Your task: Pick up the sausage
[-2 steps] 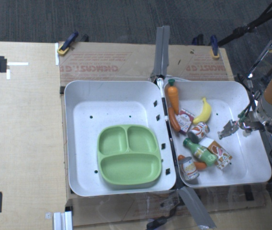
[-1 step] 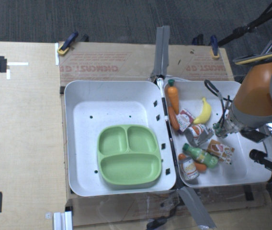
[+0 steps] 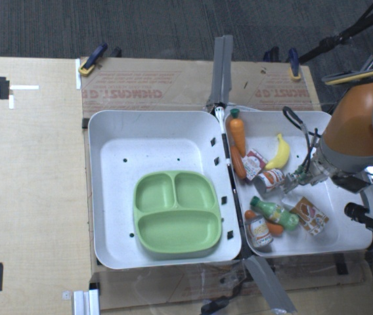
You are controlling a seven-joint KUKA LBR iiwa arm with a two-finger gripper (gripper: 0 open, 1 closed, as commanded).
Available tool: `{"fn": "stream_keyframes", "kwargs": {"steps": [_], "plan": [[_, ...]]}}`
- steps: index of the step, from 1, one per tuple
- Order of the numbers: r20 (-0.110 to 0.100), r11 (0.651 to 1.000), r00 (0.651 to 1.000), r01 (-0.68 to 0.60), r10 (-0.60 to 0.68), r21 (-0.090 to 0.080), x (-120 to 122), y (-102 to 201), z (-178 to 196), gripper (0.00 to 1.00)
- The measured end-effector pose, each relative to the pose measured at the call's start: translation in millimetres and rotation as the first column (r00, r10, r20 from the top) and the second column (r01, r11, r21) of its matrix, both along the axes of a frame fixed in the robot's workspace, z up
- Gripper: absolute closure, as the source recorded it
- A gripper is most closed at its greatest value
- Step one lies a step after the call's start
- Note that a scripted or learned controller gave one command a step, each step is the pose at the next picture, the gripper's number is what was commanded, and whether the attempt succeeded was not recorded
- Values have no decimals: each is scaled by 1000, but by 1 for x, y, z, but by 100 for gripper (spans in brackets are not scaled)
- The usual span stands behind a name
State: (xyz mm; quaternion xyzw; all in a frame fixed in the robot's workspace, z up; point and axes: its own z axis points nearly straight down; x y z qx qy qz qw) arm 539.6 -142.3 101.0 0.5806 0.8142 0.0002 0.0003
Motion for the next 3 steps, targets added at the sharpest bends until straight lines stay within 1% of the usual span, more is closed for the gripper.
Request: {"fn": "stream_keyframes", "kwargs": {"steps": [1,2,3], "plan": [[0,1000,1000,0,0,0,0,0,0,0],[2,996,996,-84,84,-1,-52,26,-9,0],[0,997,997,71,-71,-1,10,17,23,0]]}}
